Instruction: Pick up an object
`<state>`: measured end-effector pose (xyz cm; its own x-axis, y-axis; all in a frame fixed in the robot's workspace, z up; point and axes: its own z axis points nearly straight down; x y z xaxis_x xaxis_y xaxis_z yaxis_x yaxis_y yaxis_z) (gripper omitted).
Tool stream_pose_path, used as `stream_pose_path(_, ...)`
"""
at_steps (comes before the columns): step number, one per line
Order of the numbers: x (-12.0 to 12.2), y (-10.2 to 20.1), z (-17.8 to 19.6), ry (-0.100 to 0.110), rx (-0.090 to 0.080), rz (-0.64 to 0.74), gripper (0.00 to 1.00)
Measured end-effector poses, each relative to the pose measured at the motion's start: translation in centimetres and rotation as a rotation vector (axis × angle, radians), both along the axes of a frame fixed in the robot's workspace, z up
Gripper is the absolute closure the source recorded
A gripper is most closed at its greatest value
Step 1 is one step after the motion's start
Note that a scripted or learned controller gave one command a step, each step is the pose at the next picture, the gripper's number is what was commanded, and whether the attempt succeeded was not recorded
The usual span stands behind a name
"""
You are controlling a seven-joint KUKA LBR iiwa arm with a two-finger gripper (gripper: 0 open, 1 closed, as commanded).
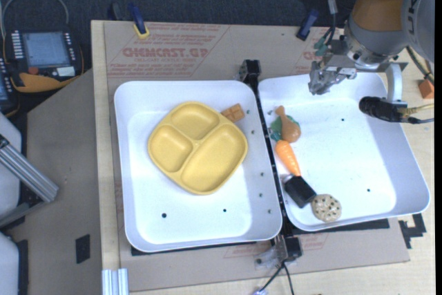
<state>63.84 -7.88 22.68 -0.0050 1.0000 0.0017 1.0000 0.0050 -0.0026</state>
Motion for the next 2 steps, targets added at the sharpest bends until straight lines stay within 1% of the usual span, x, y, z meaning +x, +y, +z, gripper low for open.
stream_pose_path(1, 0.7, 5.8, -1.0, 0.001, 0.000, 0.000, 1.00)
stream_pose_path(2, 0.8, 11.4, -1.8, 0.001, 0.001, 0.002, 1.00)
